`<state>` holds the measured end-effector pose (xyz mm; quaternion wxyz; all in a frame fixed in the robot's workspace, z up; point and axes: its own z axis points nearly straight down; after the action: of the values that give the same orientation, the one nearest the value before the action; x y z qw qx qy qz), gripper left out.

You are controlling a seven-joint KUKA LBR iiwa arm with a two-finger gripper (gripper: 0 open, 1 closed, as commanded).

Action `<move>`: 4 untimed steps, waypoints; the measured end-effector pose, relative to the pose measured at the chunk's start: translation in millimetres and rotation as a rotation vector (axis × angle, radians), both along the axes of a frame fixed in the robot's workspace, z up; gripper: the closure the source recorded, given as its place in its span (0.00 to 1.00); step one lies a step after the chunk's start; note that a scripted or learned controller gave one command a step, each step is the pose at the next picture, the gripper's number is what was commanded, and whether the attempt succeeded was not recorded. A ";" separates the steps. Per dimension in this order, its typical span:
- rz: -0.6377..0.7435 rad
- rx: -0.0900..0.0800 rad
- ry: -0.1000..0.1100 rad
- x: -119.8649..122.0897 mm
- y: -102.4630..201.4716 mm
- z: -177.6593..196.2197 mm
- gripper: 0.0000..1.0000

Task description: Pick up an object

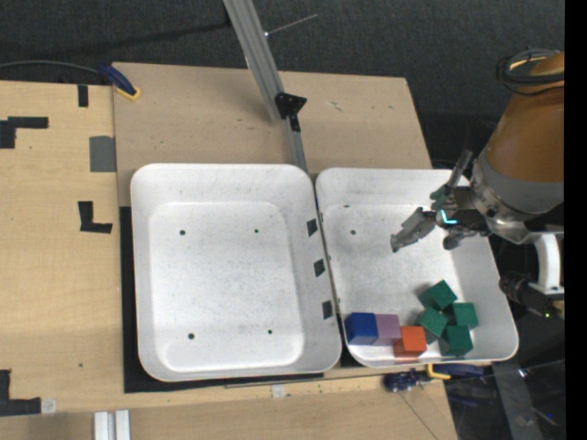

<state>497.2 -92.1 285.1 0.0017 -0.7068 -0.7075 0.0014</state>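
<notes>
nothing was picked yet: the gripper (429, 231) hung with jaws wide and empty, the blocks (445, 315) lying at its 6 o'clock in the right bin (367, 191).

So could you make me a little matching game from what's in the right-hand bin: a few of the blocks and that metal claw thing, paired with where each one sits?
Things:
1. blue block
2. orange block
3. green blocks
4. gripper

Places:
A. clustered nearest the right bin's lower right corner
B. above the middle of the right bin, apart from the blocks
C. leftmost in the row, beside the purple block
D. between the purple block and the green ones

Pairs: 1-C, 2-D, 3-A, 4-B
</notes>
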 end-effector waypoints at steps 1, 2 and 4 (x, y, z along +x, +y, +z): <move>0.001 0.000 -0.003 0.6 -0.3 1.8 0.00; 0.000 0.000 0.003 5.0 7.7 -57.3 0.00; -0.002 0.001 0.005 -12.1 -0.8 -171.9 0.00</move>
<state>485.2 -92.8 113.2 0.0037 -0.7073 -0.7069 0.0029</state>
